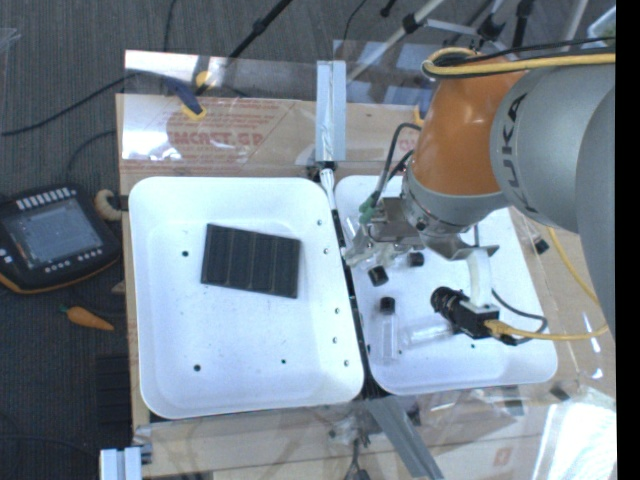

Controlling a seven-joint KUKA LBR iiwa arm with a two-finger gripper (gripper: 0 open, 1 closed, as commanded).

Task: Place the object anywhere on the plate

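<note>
The plate (251,260) is a dark ribbed rectangle lying flat in the left bin (170,368), a little above its middle. In the right bin (520,368) a small clear tube with a black cap (388,326) lies near the bin's left wall. A second clear piece (430,336) lies just to its right. My gripper (396,267) hangs over the upper left part of the right bin, just above the capped tube and apart from it. Its two black fingertips (377,275) stand apart with nothing between them.
The ridge where the two bins meet (348,298) runs between the gripper and the plate. The arm's grey and orange body (470,158) covers the upper part of the right bin. A pendant (50,238) lies on the floor to the left.
</note>
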